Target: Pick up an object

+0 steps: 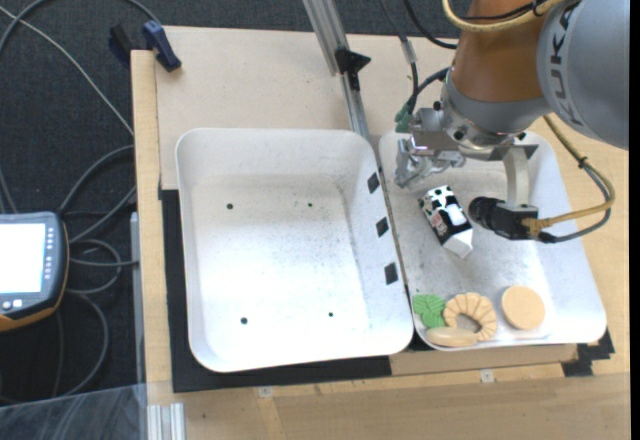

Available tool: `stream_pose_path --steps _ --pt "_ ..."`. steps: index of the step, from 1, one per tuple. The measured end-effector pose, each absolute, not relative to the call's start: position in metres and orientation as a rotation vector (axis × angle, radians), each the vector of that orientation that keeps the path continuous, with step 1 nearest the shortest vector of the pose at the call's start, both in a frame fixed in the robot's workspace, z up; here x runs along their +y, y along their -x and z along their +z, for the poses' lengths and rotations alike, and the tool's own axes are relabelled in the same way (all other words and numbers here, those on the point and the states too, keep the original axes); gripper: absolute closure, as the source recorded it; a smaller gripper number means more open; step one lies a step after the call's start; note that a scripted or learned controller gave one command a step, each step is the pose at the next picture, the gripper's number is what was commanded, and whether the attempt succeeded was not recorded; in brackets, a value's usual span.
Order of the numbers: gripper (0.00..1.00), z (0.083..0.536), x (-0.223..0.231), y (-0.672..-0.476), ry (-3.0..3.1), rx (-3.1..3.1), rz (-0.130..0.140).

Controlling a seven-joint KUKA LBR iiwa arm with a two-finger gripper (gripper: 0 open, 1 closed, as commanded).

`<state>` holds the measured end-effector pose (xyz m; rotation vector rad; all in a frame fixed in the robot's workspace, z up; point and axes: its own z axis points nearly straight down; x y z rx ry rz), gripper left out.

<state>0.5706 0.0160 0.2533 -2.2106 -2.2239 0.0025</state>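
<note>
— Can you see the gripper (412,166) from where you stand?

— It hangs over the far end of the right bin (572,258), metal and grey. Whether its fingers are open or shut, I cannot tell — nothing shows between them.

— And the things to pick?

— A small milk carton (447,220), white with black cow patches, lies tilted just beside the gripper, apart from it. Along the near wall: a green leafy piece (429,308), a ridged tan croissant (471,316), a flat round biscuit (523,307).

— The left bin (270,248)?

— Shallow white plastic, speckled with dark flecks.
</note>
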Motion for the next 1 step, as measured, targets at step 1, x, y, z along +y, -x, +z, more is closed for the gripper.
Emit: stream_pose_path --steps 1 --pt "1.00 0.2429 0.0549 -0.5388 2.212 -2.222 0.004"
